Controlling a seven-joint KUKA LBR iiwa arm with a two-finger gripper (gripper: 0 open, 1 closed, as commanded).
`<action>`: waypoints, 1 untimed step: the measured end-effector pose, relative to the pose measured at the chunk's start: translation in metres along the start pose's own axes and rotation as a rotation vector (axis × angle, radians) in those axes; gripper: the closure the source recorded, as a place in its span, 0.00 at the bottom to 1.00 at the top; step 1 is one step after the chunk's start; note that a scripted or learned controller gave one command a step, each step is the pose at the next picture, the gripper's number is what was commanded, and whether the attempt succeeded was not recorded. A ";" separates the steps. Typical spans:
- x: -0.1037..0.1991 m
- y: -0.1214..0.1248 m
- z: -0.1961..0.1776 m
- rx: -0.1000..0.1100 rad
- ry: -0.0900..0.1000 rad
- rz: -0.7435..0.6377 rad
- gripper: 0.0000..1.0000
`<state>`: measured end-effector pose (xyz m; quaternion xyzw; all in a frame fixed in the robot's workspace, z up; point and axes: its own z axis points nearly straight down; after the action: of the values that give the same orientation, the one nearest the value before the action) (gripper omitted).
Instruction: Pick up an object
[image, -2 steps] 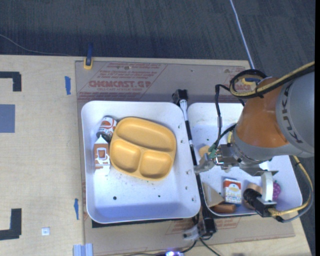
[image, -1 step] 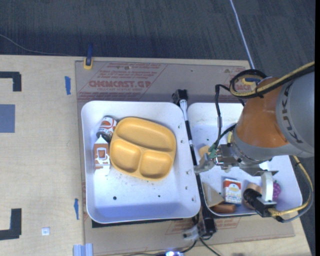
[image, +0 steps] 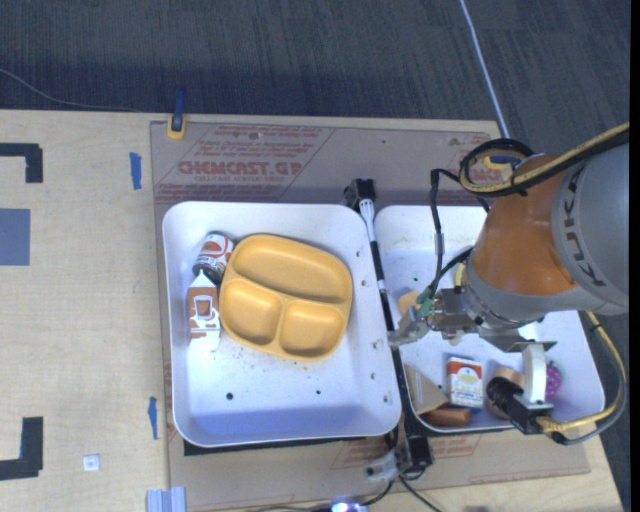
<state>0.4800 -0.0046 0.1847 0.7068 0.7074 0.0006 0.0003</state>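
1. We see the robot arm (image: 585, 215), a thick rounded grey casing with part of a dark printed name on it.
2. Below it sits a broad orange band (image: 520, 245).
3. Black and yellow cables (image: 500, 160) loop around the arm.
4. The wrist carries grey metal parts with small wiring.

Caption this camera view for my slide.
Grey arm reaches over the right bin; a yellow tray lies in the left bin.

Two white bins are sitting side by side: the left bin (image: 190, 400) and the right bin (image: 415, 235). One yellow divided tray (image: 285, 295) and one small can (image: 211, 256) are lying in the left one. One small red-and-white box (image: 465, 381) is resting in the right one.
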 end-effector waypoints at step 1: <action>0.000 0.000 0.000 0.000 0.000 0.000 0.00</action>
<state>0.4800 -0.0046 0.1847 0.7068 0.7074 0.0006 0.0003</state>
